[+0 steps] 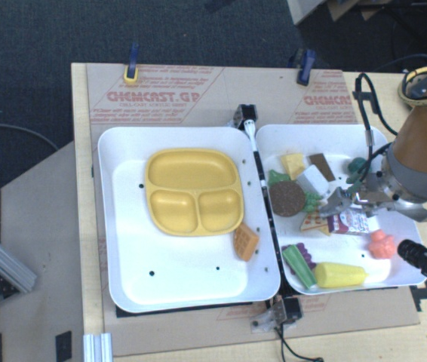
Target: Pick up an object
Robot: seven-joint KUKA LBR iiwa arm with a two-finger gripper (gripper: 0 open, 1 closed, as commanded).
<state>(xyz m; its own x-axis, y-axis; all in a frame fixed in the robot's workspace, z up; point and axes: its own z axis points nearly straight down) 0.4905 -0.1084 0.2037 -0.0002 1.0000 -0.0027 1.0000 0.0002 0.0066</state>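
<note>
- The gripper (343, 202) is down low inside the right bin (274, 143), near the middle of it.
- I cannot tell if the gripper is wide or narrow, because the toys around it hide the tips.
- A flat toy with red marks (349, 222) lies just under and beside the gripper. It looks like it touches the gripper, but I cannot be sure.
- A round brown cookie (287, 198) lies just to the left of the gripper.
- A small waffle piece (315, 222) sits between the cookie and the flat toy.
- A pink toy (381, 245) lies near the gripper, lower and to the right.
- A yellow toy like a corn cob (340, 275) lies at the bottom of the right bin, well apart from the gripper.
- A green toy (299, 265) lies just left of the yellow one.
- The left bin (123, 225) holds a yellow tray (194, 190) with three parts.
- An orange cracker (246, 242) lies by the lower right corner of the tray.
- Both bins sit on the tabletop (85, 202).
</note>
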